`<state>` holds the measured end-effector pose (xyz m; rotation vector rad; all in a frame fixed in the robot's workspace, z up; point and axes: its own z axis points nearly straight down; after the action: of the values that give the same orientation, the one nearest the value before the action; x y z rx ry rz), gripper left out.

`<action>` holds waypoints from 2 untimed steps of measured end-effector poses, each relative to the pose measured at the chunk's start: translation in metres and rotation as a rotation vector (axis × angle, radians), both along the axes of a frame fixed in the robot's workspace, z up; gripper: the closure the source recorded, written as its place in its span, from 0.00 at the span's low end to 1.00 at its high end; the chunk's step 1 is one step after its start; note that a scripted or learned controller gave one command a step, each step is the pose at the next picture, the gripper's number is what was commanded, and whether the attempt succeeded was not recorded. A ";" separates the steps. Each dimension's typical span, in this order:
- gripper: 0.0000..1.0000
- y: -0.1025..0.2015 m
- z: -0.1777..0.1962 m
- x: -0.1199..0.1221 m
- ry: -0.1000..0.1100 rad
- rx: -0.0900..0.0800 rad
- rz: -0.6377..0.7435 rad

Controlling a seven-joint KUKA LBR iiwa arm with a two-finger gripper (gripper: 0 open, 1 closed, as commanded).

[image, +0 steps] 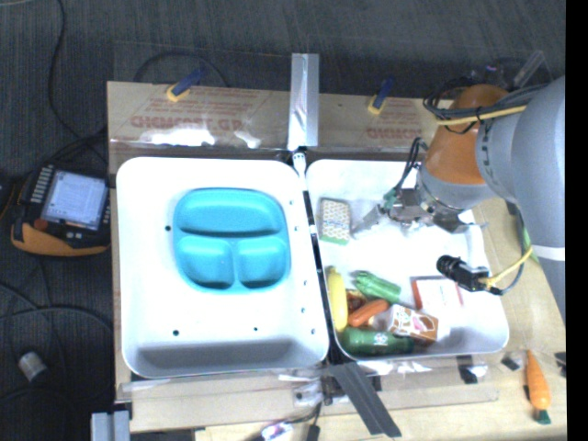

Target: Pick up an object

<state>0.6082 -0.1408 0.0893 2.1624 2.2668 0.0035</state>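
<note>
The right bin (487, 338) holds several items. A pale green-and-white packet (335, 219) lies near its left wall. Along the front sit a yellow banana (337, 297), a green pepper (378, 287), an orange carrot (367, 312), a dark green cucumber (377, 343), a small printed carton (413, 323) and a red-and-white box (436, 294). My gripper (397, 211) hangs low over the bin's back half, right of the packet and above the vegetables. Nothing is visibly held in it.
The left bin (138, 338) carries a blue three-compartment tray (230, 237). A black cable end (459, 269) dangles over the right bin near the red-and-white box. An orange toy carrot (537, 386) lies on the bench at front right. A handheld device (69, 205) sits on the floor at left.
</note>
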 end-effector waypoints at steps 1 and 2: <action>0.00 -0.065 0.129 -0.022 0.010 0.002 -0.078; 0.00 -0.065 0.076 -0.001 0.012 0.002 0.154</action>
<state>0.6069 -0.2059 0.1653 1.9877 2.4346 -0.0053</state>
